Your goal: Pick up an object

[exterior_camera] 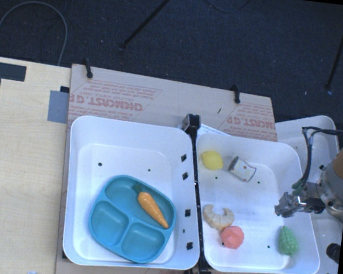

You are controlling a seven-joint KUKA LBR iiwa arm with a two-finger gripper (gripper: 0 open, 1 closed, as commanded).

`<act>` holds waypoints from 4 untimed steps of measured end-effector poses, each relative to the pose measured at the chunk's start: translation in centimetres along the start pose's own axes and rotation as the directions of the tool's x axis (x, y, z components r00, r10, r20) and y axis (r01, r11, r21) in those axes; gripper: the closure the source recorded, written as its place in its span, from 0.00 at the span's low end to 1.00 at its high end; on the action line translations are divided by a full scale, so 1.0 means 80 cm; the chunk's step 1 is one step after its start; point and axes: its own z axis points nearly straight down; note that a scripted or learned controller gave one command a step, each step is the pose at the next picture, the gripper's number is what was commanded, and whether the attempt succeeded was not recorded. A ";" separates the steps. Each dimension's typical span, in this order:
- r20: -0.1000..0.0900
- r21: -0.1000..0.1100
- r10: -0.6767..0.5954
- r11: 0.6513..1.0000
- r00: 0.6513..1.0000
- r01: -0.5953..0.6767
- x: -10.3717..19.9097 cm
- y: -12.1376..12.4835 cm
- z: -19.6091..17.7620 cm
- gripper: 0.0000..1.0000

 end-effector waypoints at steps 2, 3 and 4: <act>-0.002 0.002 -0.003 1.000 1.000 0.003 0.112 0.022 0.011 1.00; -0.002 0.002 -0.004 1.000 1.000 0.004 0.184 0.035 0.018 1.00; -0.002 0.000 -0.005 1.000 1.000 0.005 0.256 0.034 0.003 1.00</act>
